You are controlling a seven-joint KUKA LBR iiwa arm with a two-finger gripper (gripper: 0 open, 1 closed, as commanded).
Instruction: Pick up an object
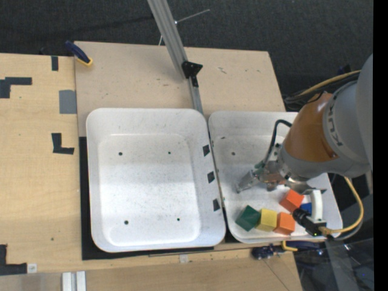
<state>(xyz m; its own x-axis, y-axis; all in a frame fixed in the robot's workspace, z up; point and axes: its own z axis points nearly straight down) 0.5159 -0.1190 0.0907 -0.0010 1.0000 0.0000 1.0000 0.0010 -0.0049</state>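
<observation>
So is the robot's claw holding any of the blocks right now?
No. The claw is open over bare floor in the right bin, with nothing between its fingers. The green block, yellow block and orange blocks sit apart from it.

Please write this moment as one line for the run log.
arm: over right bin | claw: above bin floor, nothing between fingers | blocks: green, yellow, orange at near edge

The grey arm with its orange band reaches in from the right over the right bin. Its gripper hangs low over the bin floor, above the blocks. A green block, a yellow block and an orange block lie in a row near the bin's front edge. Another orange block sits just behind them. The left bin lies beside it.
</observation>
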